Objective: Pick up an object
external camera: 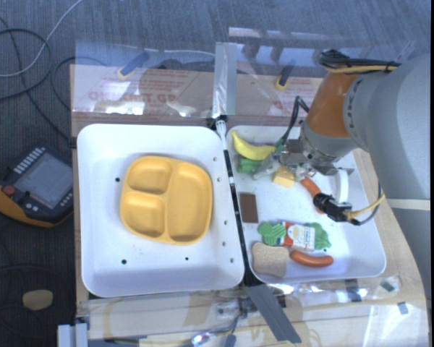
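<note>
Yellow cheese wedge [283,178] lies just beneath my claw [298,166] in the right bin [369,259], near the banana [250,149]. Whether my claw is apart or together, I cannot tell.

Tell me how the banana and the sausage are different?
The banana is yellow and curved; the sausage is red-orange and nearly straight. The banana lies at the far end of the right bin, close to the gripper; the sausage lies at the near end, beside a slice of bread. Both are long, thin toy foods in the same bin.
</note>
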Available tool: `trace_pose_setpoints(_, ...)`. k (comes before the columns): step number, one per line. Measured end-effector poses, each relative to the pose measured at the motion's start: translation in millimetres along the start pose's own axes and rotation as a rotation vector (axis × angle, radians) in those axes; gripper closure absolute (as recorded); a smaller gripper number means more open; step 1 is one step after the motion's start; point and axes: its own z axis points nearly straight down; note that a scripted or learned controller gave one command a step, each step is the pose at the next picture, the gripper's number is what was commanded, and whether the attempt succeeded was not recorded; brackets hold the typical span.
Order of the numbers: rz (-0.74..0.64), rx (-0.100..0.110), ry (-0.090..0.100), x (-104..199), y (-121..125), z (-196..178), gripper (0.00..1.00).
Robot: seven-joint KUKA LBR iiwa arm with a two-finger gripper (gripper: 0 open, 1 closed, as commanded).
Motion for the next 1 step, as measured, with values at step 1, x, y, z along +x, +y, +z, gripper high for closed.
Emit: trace_pose_setpoints(1, -0.001, 0.001, 0.000, 0.2, 0.6, -10.1, 1.00)
